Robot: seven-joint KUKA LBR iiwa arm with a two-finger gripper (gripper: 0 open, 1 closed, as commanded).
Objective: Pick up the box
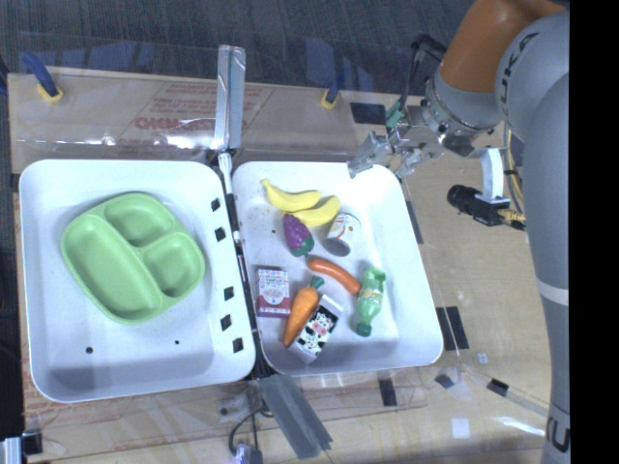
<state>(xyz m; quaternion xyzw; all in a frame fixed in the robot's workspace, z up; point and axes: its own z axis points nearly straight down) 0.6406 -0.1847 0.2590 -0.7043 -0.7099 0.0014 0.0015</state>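
Clearly no grasp yet on the box [273, 290]. Lies flat, red face up, in the right bin [418, 288], tight along its left wall and nearer the near edge than the far one. Leaves, so placed, little room for a finger on the wall side. Touches or nearly touches the carrot [301, 315] at its right, probably tumbled there loose rather than set down with care. Just past the carrot, toward the near edge, a cow-print carton [315, 332], also boxlike and easy to mistake for the target. Further right, a sausage [333, 273] and a green bottle [368, 303]; toward the far edge, an eggplant [297, 234] and bananas [302, 202]. In the left bin [39, 288], a green plate [131, 254].

Above the right bin's far right corner, well apart from the box, the tool [390, 160]: released, fingers spread with nothing between them. Hangs there, by the look of it, to keep the bin's contents unblocked before a descent. Needs next, judging from this, a crossing toward the near left and a grip along the box's free sides.
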